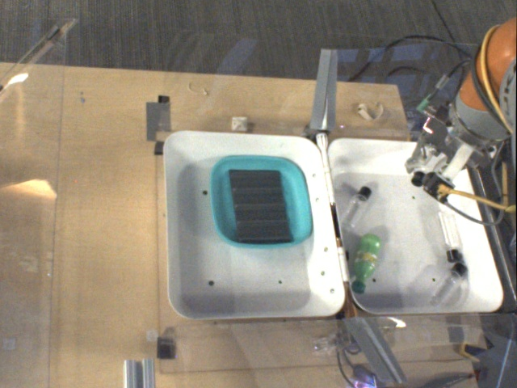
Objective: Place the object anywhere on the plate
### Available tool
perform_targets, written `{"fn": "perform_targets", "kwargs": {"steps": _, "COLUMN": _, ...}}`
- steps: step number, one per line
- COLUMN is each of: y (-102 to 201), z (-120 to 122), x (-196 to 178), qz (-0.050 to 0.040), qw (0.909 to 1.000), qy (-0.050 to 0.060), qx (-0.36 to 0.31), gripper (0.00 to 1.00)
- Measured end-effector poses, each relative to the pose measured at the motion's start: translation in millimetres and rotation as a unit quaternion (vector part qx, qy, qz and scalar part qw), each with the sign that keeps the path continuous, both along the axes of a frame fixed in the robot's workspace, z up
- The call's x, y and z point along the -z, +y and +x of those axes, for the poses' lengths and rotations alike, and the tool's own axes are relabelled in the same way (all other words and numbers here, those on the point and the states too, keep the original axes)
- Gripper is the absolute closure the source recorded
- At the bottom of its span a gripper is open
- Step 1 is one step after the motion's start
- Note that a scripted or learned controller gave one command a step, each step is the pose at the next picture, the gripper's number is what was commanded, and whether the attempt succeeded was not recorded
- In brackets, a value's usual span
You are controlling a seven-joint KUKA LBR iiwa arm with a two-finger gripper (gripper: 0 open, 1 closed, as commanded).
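Your frame is evenly and moderately lit from overhead. Glare: a warm bright patch sits on the counter point(89, 241) at the far left, with a smaller bright streak above it near the top-left corner. The left bin point(182, 217) reads clean white; its inner walls carry soft grey shading, darkest along the near wall. The right bin point(477, 281) shows faint shadows in its near corner. The carpet at the top is dim and grainy. Focus is soft overall; the arm point(493, 79) at the right edge blurs slightly.
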State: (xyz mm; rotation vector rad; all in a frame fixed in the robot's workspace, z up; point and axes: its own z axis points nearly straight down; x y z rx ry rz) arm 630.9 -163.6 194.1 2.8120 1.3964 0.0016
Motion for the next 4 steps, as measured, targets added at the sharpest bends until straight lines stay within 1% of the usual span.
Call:
{"fn": "perform_targets", "kwargs": {"steps": 1, "y": 127.7, "z": -72.8, "x": -49.9, "qz": 0.0010, "qw": 0.9968, "qy": -0.001, "qx": -0.080, "gripper": 1.00}}
{"fn": "perform_targets", "kwargs": {"steps": 2, "y": 158.1, "z": -24.6, "x": -2.4, "qz": 0.0006, "qw": 0.9910, "qy": 0.000, "qx": -0.134, "gripper": 1.00}}
{"fn": "perform_targets", "kwargs": {"steps": 4, "y": 159.2, "z": -21.7, "x": -24.5, "qz": 0.0014, "qw": 0.9908, "qy": -0.004, "qx": -0.135, "gripper": 1.00}}
